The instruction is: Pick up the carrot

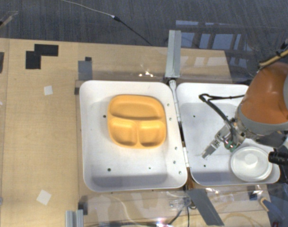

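- While the arm reaches in over the right bin, we see its gripper low above that bin's floor, toward the front edge.
- We cannot tell whether it is parted or closed; it looks small and slender, and we make out nothing clamped in it.
- Just beside the gripper, in the right bin's front right corner, we see a round white dish, partly under the wrist.
- We note a black cable looping from the wrist across the back half of the right bin.
- Across the shared edge, the left bin carries a yellow divided plate near its centre, slightly toward the back.
- We cannot make out a carrot anywhere in either bin.
- Both bins sit on a wooden bench.
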Motion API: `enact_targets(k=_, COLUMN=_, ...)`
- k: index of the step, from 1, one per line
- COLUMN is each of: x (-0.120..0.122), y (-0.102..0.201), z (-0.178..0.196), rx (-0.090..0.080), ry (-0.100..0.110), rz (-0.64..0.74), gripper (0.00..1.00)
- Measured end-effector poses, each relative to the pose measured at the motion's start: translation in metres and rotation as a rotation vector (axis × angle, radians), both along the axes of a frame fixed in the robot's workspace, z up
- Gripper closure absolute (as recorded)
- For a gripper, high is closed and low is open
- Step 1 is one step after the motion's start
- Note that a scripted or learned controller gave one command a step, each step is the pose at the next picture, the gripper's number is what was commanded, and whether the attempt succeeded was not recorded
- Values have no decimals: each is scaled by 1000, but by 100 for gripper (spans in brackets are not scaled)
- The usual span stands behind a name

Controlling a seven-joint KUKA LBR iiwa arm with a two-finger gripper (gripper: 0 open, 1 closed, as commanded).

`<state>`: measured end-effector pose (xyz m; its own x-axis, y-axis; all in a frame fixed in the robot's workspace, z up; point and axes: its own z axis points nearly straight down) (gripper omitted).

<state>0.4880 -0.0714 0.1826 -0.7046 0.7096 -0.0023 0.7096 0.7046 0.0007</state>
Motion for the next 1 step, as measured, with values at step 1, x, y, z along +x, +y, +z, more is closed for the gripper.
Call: enact_targets(k=1, x=2, y=2, z=8, rx=-1, ry=0, rz=12, gripper=100)
